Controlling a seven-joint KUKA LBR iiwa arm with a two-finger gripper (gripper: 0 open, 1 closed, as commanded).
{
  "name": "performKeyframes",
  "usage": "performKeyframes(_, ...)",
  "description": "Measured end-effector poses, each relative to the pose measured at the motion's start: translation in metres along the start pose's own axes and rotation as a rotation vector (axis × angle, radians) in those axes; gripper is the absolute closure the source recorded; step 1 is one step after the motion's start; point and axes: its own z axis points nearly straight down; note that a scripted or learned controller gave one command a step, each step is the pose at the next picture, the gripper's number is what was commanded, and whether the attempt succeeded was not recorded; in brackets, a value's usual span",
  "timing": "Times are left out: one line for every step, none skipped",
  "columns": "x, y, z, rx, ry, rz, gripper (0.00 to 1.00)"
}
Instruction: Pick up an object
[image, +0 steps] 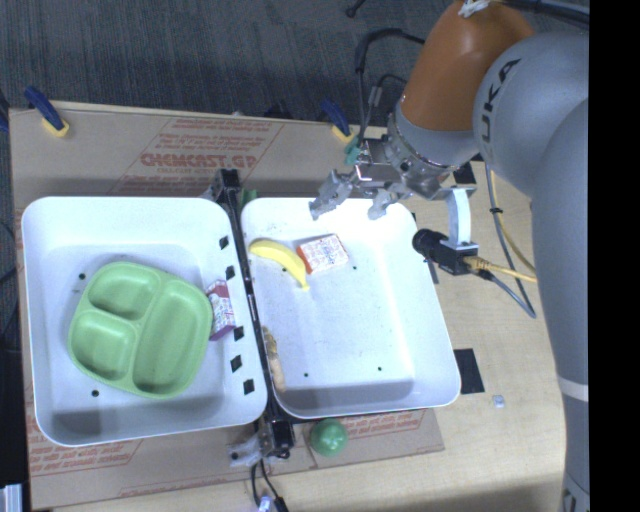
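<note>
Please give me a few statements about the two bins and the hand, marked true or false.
1. The banana lies in the right bin. True.
2. The green divided plate sits in the right bin. False: it sits in the left bin.
3. The hand holds the banana. False: the hand is above the right bin's far rim, apart from the banana, with open fingers and nothing between them.
4. A red and white packet lies beside the banana. True.
5. A green ball rests outside the bins, at the near edge. True.
</note>
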Motion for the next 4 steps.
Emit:
performKeyframes(0.021, 0.039, -0.012, -0.003, 0.0, 0.0, 0.0)
performKeyframes(-0.037, 0.037, 0.136, 0.005, -0.001, 0.001, 0.0)
performKeyframes(-0.036, -0.017, 0.192, 0.002, 0.0, 0.0, 0.0)
performKeyframes(-0.036, -0.016, 0.181, 0.001, -0.002, -0.005, 1.0)
